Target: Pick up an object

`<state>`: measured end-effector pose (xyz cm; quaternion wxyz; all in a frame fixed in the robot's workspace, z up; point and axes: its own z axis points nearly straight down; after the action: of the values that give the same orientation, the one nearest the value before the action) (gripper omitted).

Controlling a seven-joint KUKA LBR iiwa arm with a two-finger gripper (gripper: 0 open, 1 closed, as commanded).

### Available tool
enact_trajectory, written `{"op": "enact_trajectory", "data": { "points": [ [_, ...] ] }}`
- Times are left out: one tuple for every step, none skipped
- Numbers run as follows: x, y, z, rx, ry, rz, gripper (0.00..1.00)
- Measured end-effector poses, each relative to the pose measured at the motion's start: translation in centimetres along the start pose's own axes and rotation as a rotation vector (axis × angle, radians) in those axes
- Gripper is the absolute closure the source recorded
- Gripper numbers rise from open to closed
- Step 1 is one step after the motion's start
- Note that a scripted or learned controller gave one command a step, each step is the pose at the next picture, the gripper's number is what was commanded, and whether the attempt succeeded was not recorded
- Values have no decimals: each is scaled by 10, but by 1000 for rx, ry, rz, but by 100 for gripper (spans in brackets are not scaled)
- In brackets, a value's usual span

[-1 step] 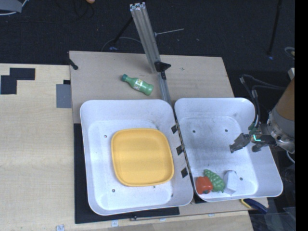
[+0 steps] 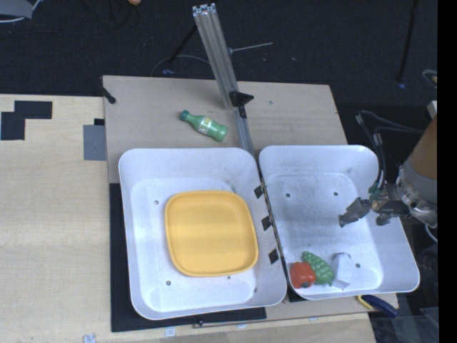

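My gripper [image 2: 368,214] hangs over the right side of the right bin [image 2: 314,166], its two dark fingers spread open with nothing between them. At the bin's near edge lie a red round object [image 2: 302,274], a green knobbly object [image 2: 318,266] touching it, and a small white-grey piece [image 2: 342,269] just to their right. They sit below and to the left of the gripper, well apart from it. A yellow square plate [image 2: 211,232] rests in the left bin [image 2: 143,191].
A green bottle [image 2: 204,125] lies on the bench behind the left bin. A slanted metal rail [image 2: 218,48] rises behind the bins' divide. Black clips [image 2: 265,222] line the seam between the bins. The arm's body occupies the right edge.
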<state>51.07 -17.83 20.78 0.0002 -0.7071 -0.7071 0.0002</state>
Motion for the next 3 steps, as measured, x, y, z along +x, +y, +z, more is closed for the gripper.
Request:
{"op": "enact_trajectory", "data": {
  "points": [
    [-6, 3, 46, 4, 1, -1, 0],
    [-2, -3, 90, 4, 1, -1, 0],
    [-2, -2, 117, -1, 0, -1, 0]
  ]
}}
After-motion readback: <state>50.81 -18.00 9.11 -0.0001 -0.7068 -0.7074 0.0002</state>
